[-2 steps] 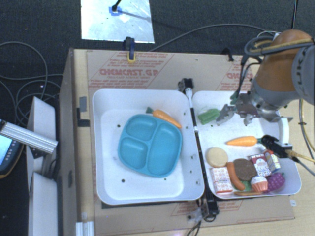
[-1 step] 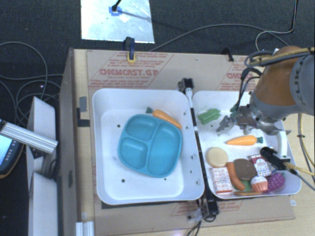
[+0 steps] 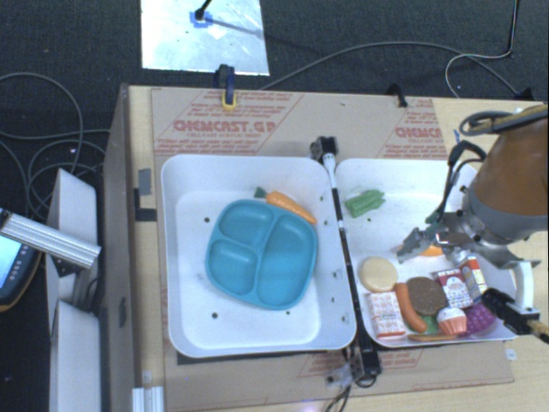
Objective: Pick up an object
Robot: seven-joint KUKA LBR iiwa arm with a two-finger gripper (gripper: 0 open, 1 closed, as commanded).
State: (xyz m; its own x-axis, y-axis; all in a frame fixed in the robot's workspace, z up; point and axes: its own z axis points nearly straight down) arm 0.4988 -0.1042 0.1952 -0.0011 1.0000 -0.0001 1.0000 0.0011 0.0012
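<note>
The gripper (image 3: 426, 244) is seen low over the right bin (image 3: 403, 177), its grey fingers (image 3: 414, 242) pointing left. Whether they are spread or closed cannot be told, since the arm's orange band (image 3: 515, 174) and wrist cover much of the mechanism. A small orange piece (image 3: 434, 250) is glimpsed just beside the fingers, mostly hidden; no grasp on it can be made out. Just below the fingers a round cream biscuit (image 3: 378, 274) is found, with a brown patty (image 3: 425, 294), a carton (image 3: 386, 312) and other toy foods crowded beyond it, partly overlapped. Up and left of the fingers a green piece (image 3: 364, 202) lies alone. Well to the left, in the other bin (image 3: 184, 178), a blue divided plate (image 3: 262, 253) partly covers a carrot (image 3: 290, 204).
</note>
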